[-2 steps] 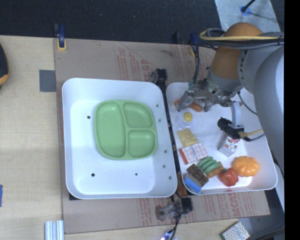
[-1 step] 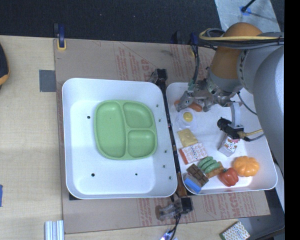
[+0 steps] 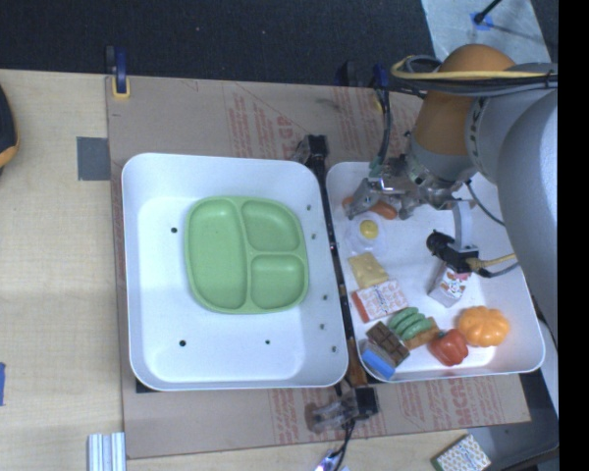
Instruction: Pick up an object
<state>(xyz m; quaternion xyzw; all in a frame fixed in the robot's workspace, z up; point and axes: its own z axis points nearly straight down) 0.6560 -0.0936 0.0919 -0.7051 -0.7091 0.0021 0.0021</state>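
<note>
Look at the counter (image 3: 49, 263): it carries two white bins side by side. The left bin (image 3: 157, 351) holds a green divided plate (image 3: 245, 254) at its centre. The right bin (image 3: 515, 361) holds the pickable objects. At its 6 o'clock edge you see a red pepper (image 3: 450, 346), an orange pumpkin-like item (image 3: 483, 326), a green pod (image 3: 409, 322), a brown block (image 3: 386, 341) and a blue piece (image 3: 377, 365). Near its centre lie a yellow wedge (image 3: 367, 268) and a printed packet (image 3: 379, 299); a small white carton (image 3: 453, 285) stands toward 3 o'clock. The gripper (image 3: 393, 192) sits at the bin's 11 o'clock corner, just beside an orange-brown item (image 3: 361, 204). You cannot tell from this view whether the jaws are spread or pressed together.
</note>
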